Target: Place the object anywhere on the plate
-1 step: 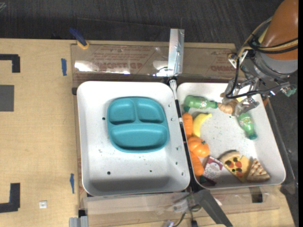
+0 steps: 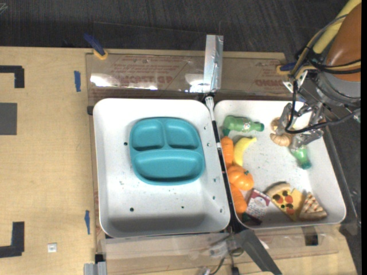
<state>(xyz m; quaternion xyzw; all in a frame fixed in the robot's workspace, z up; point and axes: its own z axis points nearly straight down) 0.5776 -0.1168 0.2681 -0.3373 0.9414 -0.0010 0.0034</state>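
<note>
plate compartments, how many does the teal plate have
3. The teal plate in the left bin has two smaller compartments side by side along its far edge and one wide compartment across its near side.

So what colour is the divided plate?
Teal blue, plate, clearest in the camera view.

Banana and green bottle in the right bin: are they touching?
Cannot tell. In the camera view the banana lies just below the green bottle, their edges meeting with no visible gap, but overlap from the slanted angle could hide one.
</note>
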